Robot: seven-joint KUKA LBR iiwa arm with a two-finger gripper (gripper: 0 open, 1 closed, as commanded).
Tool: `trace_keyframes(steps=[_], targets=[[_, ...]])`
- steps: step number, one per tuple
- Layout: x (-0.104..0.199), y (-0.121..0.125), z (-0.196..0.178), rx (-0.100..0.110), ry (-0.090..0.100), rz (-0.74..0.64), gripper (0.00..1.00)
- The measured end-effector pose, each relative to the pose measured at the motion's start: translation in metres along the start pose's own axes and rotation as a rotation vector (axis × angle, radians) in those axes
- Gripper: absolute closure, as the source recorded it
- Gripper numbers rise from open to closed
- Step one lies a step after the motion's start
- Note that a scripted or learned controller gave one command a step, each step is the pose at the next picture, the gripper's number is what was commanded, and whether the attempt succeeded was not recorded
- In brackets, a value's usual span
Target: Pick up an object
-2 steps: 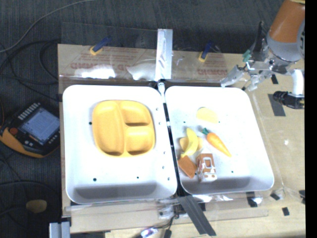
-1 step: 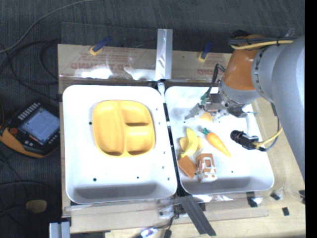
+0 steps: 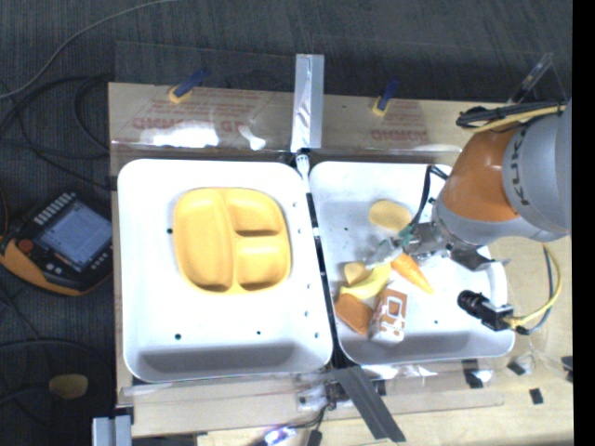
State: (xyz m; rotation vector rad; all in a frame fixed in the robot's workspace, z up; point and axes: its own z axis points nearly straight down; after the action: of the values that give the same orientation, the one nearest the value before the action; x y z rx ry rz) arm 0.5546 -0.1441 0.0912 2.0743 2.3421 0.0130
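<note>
Dark carpet surrounds the desk (image 3: 214, 114). Taking the right bin (image 3: 483, 342) as landmark: nearest its front wall lie a small printed carton (image 3: 391, 315) and a brown wedge (image 3: 350, 312), heaped for picking. Behind them, mid-bin, the pincer (image 3: 406, 242) hangs just above an orange carrot (image 3: 411, 272); its grip state I cannot tell. Left of this bin, another holds a yellow divided tray (image 3: 231, 239).

Grey arm (image 3: 544, 179), orange band (image 3: 479, 179), yellow cable (image 3: 548, 295).

tray (image 3: 231, 238) yellow | bins (image 3: 149, 323) white | carrot (image 3: 411, 272) orange | arm (image 3: 521, 189) grey, orange band | box (image 3: 391, 315) orange-white
</note>
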Motion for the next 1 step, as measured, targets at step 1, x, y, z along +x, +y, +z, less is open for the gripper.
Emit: trace_keyframes(steps=[1], targets=[[0.0004,0.0015,-0.0091,-0.003,0.000,-0.001,1.00]])
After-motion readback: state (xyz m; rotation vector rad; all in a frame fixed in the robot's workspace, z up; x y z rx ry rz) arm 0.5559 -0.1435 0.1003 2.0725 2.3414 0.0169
